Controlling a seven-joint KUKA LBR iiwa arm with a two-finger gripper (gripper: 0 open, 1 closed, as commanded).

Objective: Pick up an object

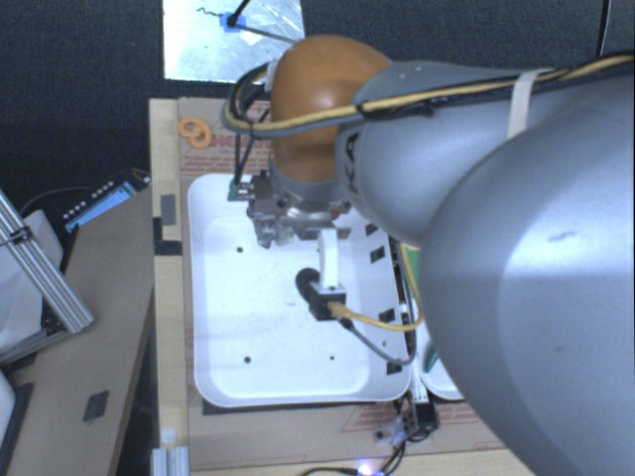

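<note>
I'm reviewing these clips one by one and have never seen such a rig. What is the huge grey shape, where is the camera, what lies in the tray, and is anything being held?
The huge grey shape is the robot arm. It looks so big because it reaches in from the right, close under a camera fixed above the bench and looking down at a slant. The orange band sits above its wrist, and below that is the gripper, over the left white bin. A sliver of the second bin shows beside the arm, which hides the rest. The visible floor of the left bin shows a few small dark dots. The wrist hides the gripper's tip, so I cannot tell whether it holds anything. A small orange ring lies on the bench outside the bins.
</note>
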